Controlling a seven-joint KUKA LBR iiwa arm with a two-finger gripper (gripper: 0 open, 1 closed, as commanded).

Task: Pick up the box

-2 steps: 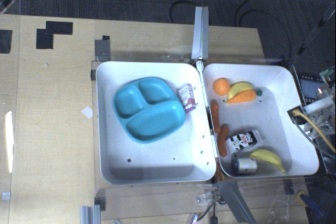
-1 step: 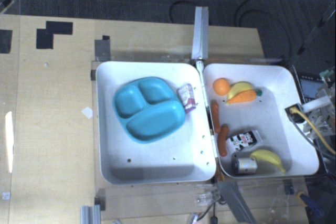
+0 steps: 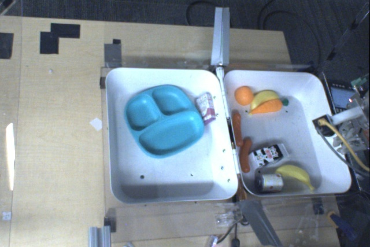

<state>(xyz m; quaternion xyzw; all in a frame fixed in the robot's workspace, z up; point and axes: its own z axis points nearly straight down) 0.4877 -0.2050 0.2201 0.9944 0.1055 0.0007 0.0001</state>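
2 sausages (image 3: 245, 154) just left of box (image 3: 269, 154); can (image 3: 269, 182), banana (image 3: 296, 175) close below.

A blue divided plate (image 3: 165, 120) lies tilted in the left white bin (image 3: 173, 188), with a small pink-and-white packet (image 3: 206, 107) touching its right edge. In the right white bin (image 3: 306, 87), an orange (image 3: 244, 95), a carrot (image 3: 267, 106) and a yellow banana (image 3: 263, 96) cluster near the back. Two sausages (image 3: 237, 125) lie along the left wall. Near the front, another banana (image 3: 296, 174) rests beside a metal can (image 3: 269, 182).
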